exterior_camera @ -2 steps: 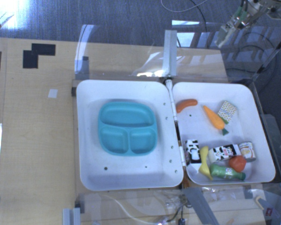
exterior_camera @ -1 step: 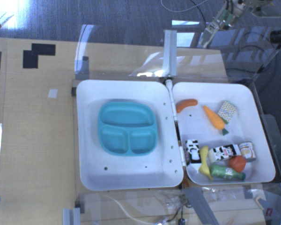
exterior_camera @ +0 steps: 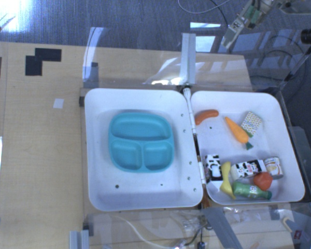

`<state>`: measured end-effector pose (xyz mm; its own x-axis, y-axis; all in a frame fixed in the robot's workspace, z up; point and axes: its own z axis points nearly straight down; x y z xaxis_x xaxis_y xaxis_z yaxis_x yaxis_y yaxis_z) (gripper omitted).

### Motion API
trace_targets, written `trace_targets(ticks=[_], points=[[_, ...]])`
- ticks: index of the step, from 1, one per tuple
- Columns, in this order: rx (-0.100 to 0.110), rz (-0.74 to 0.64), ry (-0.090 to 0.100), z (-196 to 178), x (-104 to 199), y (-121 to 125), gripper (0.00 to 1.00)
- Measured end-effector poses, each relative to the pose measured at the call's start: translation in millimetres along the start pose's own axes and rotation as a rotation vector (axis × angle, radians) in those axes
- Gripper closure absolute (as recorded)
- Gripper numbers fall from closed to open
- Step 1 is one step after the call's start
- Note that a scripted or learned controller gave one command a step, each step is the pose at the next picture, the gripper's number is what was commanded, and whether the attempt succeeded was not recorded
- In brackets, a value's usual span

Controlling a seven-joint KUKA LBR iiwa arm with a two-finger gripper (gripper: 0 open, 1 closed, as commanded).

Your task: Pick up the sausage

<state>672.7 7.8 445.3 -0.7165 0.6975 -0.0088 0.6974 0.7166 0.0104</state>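
Sausage (exterior_camera: 206, 116) lies untouched, well below the gripper (exterior_camera: 232, 34) and slightly left — fingers' spread I cannot tell. Approach stage — next, descend over it beside the carrot (exterior_camera: 237, 130).

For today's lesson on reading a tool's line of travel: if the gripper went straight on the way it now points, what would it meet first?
The gripper points down and to the view's left, so it would probably first meet the clear panel behind the right bin, not the sausage. Depth is unclear.

Bright, even light; glare streaks the clear panels (exterior_camera: 189, 69) behind the bins (exterior_camera: 145, 198), shadows are faint, and detail is slightly soft.
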Motion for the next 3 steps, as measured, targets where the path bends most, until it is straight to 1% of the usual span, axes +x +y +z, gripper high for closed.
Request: trace_targets(ticks=[3], points=[[-0.016,-0.008,-0.015,-32.8,-2.9,6.7,1.00]])
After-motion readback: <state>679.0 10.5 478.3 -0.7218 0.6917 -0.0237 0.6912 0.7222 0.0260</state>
